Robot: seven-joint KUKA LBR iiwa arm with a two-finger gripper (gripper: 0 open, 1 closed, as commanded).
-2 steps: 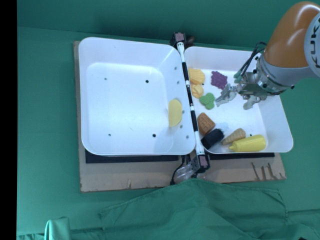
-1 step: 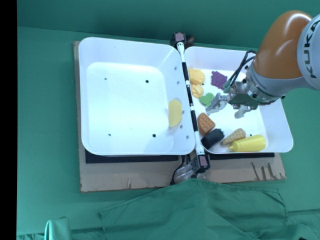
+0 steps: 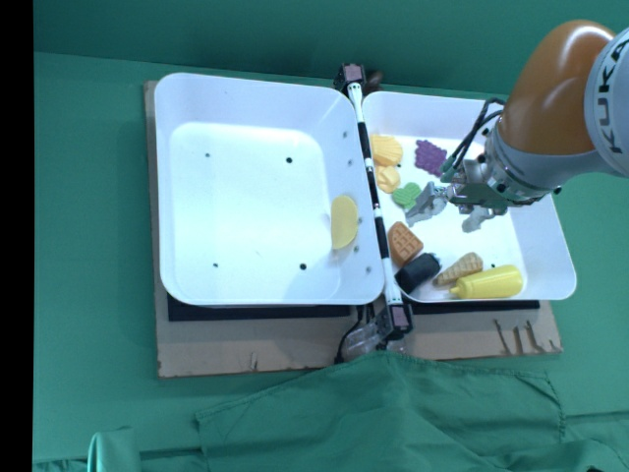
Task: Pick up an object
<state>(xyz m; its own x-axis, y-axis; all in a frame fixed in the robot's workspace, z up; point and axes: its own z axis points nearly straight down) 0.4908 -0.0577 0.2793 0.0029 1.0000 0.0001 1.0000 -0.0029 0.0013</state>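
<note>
Jaws [image 3: 448, 207] hang over the right bin [image 3: 550, 254], spread wide with nothing between them, just right of a green toy [image 3: 406, 194]. Near them lie a waffle [image 3: 403, 242], black piece [image 3: 418, 269], cone [image 3: 460, 267] and yellow bottle [image 3: 488, 283]. Left bin [image 3: 197, 254] holds a yellow slice [image 3: 343, 221].

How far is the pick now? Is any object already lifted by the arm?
Nothing looks lifted yet. The tool hangs over the right bin, close to the green piece, with nothing visibly held. The yellow bottle, cone and purple grapes lie in the bin. Grasping and lifting remain.
</note>
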